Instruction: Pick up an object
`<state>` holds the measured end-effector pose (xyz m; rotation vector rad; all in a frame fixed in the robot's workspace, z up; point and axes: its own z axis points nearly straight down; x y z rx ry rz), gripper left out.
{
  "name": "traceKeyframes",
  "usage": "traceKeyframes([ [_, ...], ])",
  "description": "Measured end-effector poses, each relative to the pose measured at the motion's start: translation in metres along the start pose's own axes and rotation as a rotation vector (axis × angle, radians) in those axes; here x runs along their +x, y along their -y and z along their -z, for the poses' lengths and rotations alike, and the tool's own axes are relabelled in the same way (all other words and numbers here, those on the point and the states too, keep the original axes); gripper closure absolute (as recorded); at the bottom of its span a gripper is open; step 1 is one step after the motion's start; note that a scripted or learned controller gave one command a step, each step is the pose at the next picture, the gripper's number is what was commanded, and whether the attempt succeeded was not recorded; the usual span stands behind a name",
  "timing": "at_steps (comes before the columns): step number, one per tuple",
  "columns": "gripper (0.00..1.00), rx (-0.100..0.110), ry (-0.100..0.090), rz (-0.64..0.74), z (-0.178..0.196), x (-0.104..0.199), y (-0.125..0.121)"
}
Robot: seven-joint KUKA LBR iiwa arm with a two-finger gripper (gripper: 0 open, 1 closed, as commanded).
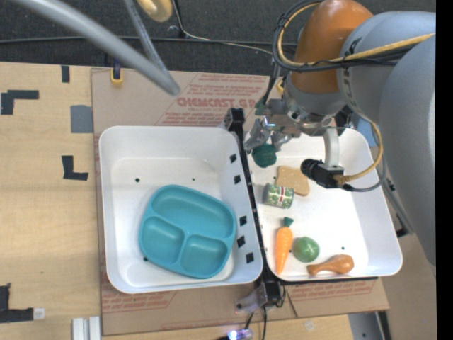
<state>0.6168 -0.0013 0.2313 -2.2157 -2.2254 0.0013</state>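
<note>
Where the arm reaches: the grey arm with the orange band comes in from the right and hangs over the far left corner of the shallow white right-hand bin (386, 214), its two-finger gripper (265, 142) low beside the black divider between the bins.
Nearest thing: a small dark-green rounded object (265, 156) sits directly at the tip of the gripper, touching it or just under it.
State of the fingers: I cannot tell whether they are apart or together; the metal parts blur into the green object, so a hold on it cannot be confirmed.
Key relation: the green object lies straight below the gripper, not off to a side, so the coming move looks like a closing or a lift, not a sideways shift.
Other candidates: a tan bread-slice-shaped piece (293, 180) and a small green-labelled can (279, 195) lie just nearer the camera; further on, an orange toy carrot (282, 246) with its long axis running near to far, a green ball-like toy (306, 249), and a tan drumstick-shaped toy (331, 265).
Left bin: the shallow white left-hand bin (113, 190) holds a light-blue divided plastic plate (187, 231), well apart from the gripper.
Risk: the divider and bin wall crowd the grasp.
</note>
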Motion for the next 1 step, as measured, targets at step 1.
traceKeyframes([
  [1, 1.0, 0.001, 0.0, 0.001, -0.0125, 0.0573, -0.001],
])
